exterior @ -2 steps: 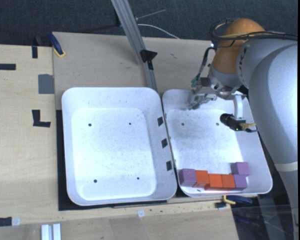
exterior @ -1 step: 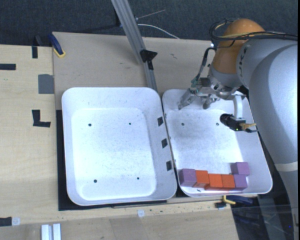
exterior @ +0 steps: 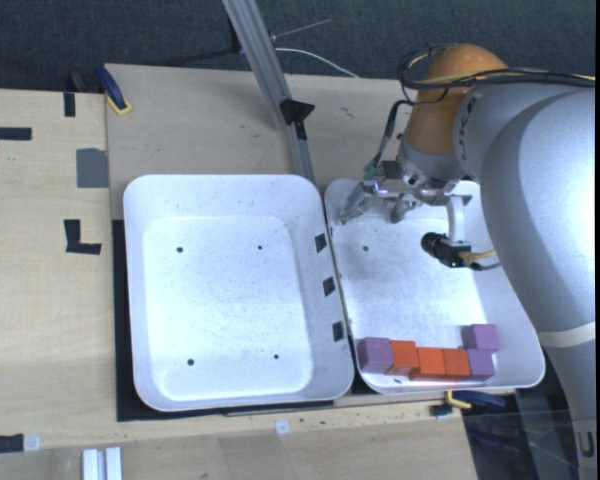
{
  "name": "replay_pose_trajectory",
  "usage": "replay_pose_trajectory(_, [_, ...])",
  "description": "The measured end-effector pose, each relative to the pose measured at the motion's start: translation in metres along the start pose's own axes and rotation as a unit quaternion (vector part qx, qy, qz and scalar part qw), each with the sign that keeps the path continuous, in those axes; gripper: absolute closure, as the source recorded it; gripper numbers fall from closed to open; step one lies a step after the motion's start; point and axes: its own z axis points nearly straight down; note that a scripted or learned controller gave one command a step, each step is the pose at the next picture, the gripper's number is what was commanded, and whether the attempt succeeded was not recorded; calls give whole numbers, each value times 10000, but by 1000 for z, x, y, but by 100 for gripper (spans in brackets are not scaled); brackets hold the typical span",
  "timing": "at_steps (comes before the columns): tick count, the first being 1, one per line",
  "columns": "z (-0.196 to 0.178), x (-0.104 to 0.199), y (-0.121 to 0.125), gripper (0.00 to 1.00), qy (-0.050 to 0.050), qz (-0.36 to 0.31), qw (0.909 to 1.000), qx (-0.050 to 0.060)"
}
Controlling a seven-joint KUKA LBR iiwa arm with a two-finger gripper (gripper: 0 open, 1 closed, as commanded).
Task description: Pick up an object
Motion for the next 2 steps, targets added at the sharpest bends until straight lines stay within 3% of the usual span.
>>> replay_pose_trajectory(1, [0,5,-1,0,-14,11,10000,12])
replay_pose_trajectory(2, [-21,-45,1,0,7,20,10000,-33])
